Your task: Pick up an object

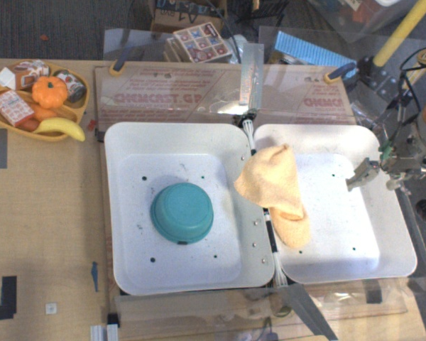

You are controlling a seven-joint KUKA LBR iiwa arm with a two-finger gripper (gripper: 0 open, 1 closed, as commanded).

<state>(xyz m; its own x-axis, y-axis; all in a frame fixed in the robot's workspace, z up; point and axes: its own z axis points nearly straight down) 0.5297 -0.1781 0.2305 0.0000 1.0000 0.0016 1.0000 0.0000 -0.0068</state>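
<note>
Two bins, bowl, cloth, gripper.
Teal bowl (182, 212) upside down in left bin (128, 148); yellow cloth (277, 190) draped across both bins' shared rims; gripper (362, 175) over right bin (341, 137), state indiscernible.

The pincer (360, 176) is a small grey metal piece with a pale, angled tip. Behind it sits a cluster of grey metal brackets, with thin dark cables looping above and a small green spot.
</note>
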